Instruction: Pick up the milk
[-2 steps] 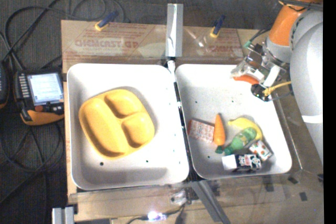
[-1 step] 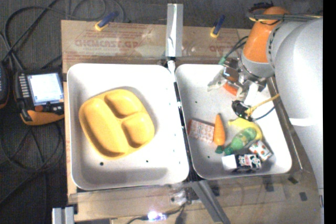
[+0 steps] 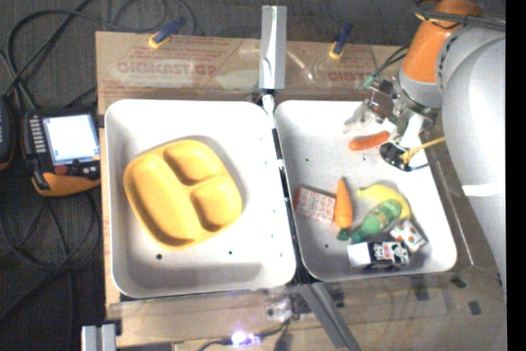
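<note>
Arm poised over the right bin's far edge, milk carton at its near corner.

We see the boxy black-and-white milk carton (image 3: 380,252) lying on its side in the right bin (image 3: 316,255), touching a glossy green bottle (image 3: 376,223) beside a curved yellow banana (image 3: 386,195) and a tapered orange carrot (image 3: 343,205). The metal gripper (image 3: 380,113) hangs well apart, just above a smooth red sausage (image 3: 369,140); we cannot tell its grip. A moulded yellow three-part tray (image 3: 185,191) sits in the left bin (image 3: 131,275).
</note>
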### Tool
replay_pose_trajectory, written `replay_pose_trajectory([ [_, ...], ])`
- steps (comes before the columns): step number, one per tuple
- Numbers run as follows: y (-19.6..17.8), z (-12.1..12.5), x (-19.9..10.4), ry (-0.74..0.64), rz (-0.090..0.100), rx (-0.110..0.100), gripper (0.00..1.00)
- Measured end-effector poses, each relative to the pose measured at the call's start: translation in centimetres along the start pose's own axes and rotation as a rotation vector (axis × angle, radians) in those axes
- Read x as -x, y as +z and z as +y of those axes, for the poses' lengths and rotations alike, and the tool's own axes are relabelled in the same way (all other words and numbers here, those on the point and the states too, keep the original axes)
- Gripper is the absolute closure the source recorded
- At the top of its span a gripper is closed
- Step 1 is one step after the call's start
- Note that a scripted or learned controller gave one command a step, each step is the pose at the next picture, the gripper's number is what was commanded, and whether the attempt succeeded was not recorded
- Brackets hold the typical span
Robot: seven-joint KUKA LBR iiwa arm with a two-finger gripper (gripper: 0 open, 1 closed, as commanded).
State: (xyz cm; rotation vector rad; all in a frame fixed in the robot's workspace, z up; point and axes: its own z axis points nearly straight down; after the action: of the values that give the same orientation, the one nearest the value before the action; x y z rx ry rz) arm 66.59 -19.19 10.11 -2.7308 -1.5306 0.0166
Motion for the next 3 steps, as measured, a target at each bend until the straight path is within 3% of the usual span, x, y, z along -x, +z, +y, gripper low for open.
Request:
replay_pose_trajectory([
  [1,-10.3,1.2,1.8,-0.065,0.0,0.014,0.0],
  [2,1.1,-2.4,-3.7,-0.034,-0.009,0.002,0.0],
  [3,-3.2,0.9,1.2,0.048,0.001,0.013,0.0],
])
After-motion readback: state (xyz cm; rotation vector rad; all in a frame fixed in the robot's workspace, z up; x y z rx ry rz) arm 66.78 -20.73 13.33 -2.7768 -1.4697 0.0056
